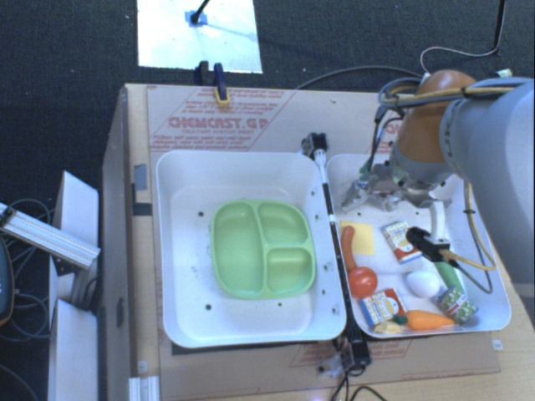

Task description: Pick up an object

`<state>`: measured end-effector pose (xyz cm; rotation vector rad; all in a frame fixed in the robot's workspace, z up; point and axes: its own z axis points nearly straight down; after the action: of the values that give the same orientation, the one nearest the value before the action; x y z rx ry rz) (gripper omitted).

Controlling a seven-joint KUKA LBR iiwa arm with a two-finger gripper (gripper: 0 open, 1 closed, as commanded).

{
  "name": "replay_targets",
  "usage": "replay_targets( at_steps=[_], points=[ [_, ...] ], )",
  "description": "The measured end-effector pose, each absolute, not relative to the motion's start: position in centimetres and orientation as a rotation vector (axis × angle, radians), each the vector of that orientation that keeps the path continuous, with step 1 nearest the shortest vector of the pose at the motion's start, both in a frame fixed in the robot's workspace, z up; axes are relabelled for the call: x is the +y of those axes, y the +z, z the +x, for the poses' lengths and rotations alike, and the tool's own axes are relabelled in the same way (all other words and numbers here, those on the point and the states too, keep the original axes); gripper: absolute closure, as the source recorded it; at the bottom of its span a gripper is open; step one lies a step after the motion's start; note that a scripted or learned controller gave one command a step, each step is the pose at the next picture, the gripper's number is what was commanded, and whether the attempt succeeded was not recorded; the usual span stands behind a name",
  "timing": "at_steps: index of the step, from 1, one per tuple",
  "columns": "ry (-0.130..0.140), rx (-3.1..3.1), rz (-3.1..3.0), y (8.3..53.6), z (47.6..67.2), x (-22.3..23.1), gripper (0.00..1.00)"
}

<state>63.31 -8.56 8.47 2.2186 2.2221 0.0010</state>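
Observation:
My gripper (361, 192) hangs low over the far left part of the right bin (500, 306), beneath the arm's orange band. Just in front of it lie a yellow cheese wedge (360, 239) and an orange-red sausage (347, 242). Closer to the camera are a red tomato (362, 281), a small red and white carton (399, 240), a second carton (383, 307), a white egg (422, 284), a carrot (429, 319) and a green can (457, 304). I see nothing held in the gripper.
The left bin (167, 224) holds a green divided plate (262, 248). A black rail (330, 215) runs between the two bins. The grey arm body (493, 149) covers the right bin's far right corner. Cables trail along that bin's right side.

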Motion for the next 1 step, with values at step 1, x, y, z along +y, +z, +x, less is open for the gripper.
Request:
replay_targets(
  at_steps=[1],
  points=[
    [0.003, 2.225, 2.214, 8.52, 66.93, -9.01, 0.0]
  ],
)
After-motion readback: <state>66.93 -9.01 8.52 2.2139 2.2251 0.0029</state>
